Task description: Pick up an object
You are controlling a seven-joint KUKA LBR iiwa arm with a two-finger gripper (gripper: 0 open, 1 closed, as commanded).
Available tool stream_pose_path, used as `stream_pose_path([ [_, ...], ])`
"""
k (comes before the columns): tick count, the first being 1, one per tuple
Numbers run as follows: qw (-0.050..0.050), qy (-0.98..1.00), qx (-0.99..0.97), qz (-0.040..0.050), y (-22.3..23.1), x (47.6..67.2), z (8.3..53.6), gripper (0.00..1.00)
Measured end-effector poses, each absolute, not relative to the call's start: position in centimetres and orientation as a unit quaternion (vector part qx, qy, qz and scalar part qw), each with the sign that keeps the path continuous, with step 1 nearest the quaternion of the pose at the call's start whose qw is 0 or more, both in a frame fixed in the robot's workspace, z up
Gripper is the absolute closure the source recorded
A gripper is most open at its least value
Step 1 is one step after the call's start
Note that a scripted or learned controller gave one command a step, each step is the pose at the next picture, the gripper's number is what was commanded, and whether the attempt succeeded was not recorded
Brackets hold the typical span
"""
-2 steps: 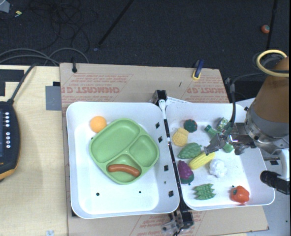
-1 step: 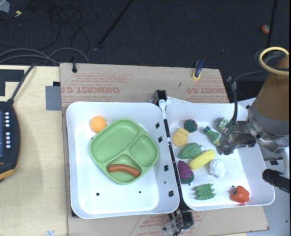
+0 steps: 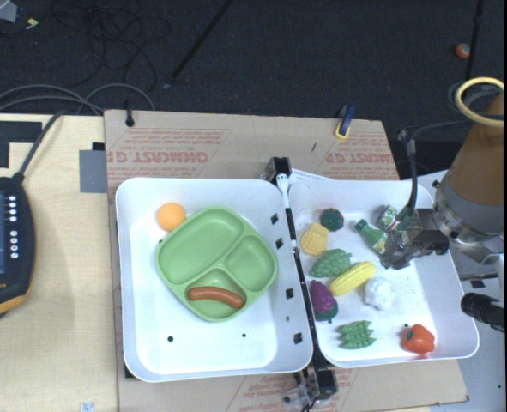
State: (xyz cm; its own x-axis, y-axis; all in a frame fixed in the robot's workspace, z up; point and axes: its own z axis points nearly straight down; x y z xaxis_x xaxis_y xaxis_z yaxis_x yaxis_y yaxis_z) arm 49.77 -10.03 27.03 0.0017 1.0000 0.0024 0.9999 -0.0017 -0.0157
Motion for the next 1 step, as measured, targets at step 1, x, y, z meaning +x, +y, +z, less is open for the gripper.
stream_pose_path([
  [1, 0.003, -0.711, -0.703, 0.0006, -0.16, 47.62, 29.67, 1.0],
])
